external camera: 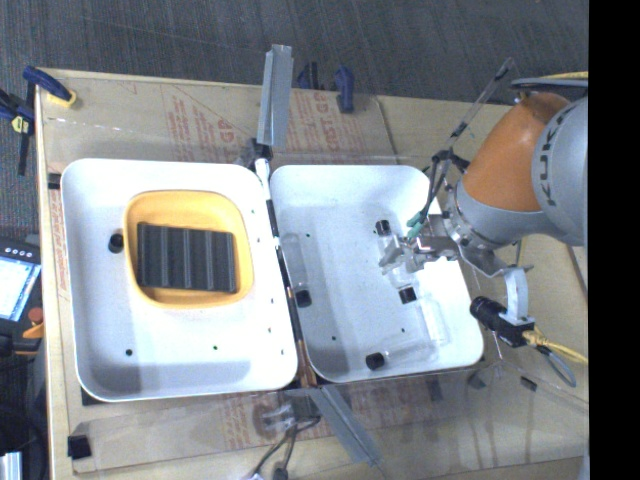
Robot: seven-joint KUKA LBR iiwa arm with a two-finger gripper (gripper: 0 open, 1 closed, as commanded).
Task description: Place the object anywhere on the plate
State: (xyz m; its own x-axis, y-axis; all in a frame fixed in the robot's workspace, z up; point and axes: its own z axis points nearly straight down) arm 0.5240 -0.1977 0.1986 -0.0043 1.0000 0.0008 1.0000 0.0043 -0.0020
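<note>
- We see the plate (190, 253) as yellow-rimmed, its dark centre ribbed, lying in the left bin (85, 268).
- The gripper (398, 255) hangs over the right bin (340, 198), well apart from it; whether it holds anything, we cannot tell.

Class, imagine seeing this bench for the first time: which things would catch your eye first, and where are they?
The yellow plate with its dark ribbed centre stands out in the left bin. Next comes the arm's orange band at the right, above the gripper, which hangs over the right bin among small dark objects.
</note>
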